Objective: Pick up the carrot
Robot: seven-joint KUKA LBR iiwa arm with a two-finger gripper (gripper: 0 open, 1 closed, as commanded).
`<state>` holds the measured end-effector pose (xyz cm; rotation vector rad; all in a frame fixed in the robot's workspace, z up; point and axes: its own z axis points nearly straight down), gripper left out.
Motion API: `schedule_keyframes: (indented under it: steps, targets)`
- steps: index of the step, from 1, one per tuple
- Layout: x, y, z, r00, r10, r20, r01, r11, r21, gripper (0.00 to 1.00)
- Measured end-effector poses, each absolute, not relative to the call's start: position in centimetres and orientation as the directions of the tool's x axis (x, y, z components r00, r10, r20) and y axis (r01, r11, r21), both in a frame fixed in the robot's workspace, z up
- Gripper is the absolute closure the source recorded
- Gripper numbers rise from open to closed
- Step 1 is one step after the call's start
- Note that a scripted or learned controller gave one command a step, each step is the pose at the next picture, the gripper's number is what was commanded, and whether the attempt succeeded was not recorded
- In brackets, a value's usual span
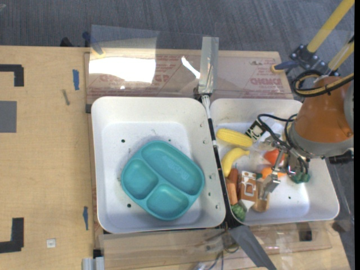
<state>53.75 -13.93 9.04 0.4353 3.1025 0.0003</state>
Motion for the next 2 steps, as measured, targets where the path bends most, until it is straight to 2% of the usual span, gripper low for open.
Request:
schedule_keyframes:
  steps: [1,2]
  targets:
    - [54.0,-13.9,10.3,-0.962,0.274,-0.016,0.274,0.962,0.002,1.0]
    - [49.1,-8.6,20.8,-0.882,0.472,-0.01,0.471,0.882,0.004,1.0]
